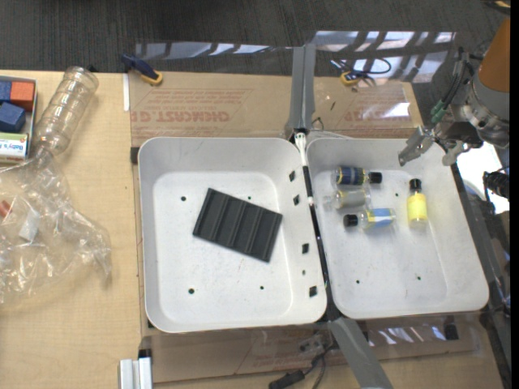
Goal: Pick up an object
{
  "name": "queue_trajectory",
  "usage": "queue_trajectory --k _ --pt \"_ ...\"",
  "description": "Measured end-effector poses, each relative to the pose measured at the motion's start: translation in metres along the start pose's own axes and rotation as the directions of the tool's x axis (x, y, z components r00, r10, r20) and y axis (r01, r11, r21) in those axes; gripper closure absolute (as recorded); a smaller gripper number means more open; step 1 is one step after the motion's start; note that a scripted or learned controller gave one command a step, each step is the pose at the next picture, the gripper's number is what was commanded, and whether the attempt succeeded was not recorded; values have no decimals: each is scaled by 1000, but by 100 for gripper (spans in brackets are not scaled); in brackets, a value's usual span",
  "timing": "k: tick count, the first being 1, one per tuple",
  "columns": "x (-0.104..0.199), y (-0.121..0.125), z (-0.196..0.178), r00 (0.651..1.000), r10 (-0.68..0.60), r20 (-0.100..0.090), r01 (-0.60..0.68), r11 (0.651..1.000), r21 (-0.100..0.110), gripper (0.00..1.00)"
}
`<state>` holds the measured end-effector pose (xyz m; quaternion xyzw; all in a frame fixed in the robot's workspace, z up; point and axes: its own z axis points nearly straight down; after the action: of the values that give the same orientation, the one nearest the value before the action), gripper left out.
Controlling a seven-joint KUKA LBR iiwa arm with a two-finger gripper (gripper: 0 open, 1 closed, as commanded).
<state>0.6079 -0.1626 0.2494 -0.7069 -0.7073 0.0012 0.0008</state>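
Above right bin's far corner, fingers [431, 147] spread, pinching nothing; yellow bottle [417, 206] just below

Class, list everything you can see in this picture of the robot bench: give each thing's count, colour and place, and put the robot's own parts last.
Bins: two, white, side by side on the bench.
Ridged pad: one, dark grey, lying tilted in the left bin.
Yellow bottle: one, yellow with black cap, right bin.
Small bottles: three, clear or blue with dark caps, clustered left of the yellow bottle in the right bin.
Cardboard: one sheet, brown, behind the bins.
Clear plastic bottle: one, lying on the wooden table at left.
Plastic wrap: one crumpled clear heap, left table.
Box of blocks: one, blue and orange blocks, far left edge.
Gripper: one, grey, open, over the right bin's upper right corner.
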Motion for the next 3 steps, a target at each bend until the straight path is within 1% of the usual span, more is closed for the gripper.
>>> queue_trajectory --k 1,2,3 --pt "162 -1 -36 994 108 0 -108 994 -1 0" --pt "168 -18 -191 880 475 2 -475 880 -1 0" --pt "221 -67 -35 897 441 4 -441 897 3 0"
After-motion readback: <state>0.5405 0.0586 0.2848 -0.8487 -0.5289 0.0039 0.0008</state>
